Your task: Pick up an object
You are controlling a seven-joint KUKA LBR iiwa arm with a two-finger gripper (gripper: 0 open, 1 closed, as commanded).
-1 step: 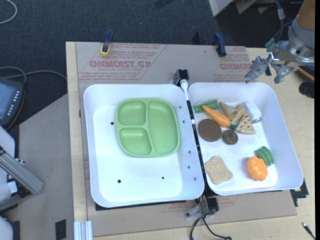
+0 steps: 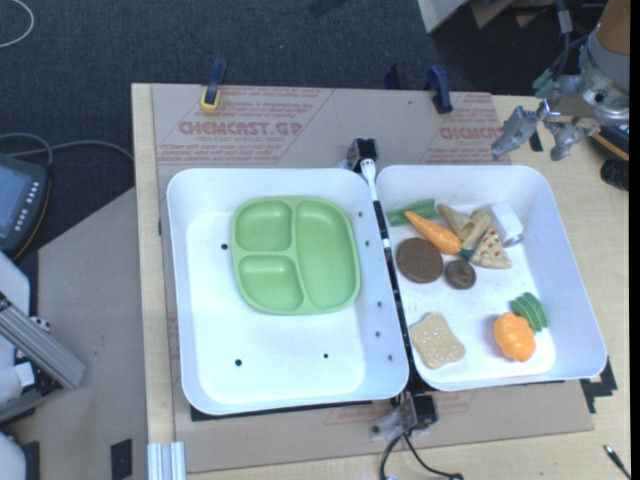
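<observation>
Hovering over the worktop's (image 2: 300,128) far right corner, beyond the right white bin (image 2: 575,298), the grey two-finger tool (image 2: 541,136) has its fingers spread apart with nothing between them. That bin holds toy food: an orange carrot (image 2: 432,231), a round brown patty (image 2: 419,260), a tan bread slice (image 2: 437,339) and an orange pepper (image 2: 515,336). The left white bin (image 2: 200,348) carries a green three-compartment plastic plate (image 2: 297,255).

Bench (image 2: 300,128) bears two white bins (image 2: 200,298) (side by side).
</observation>
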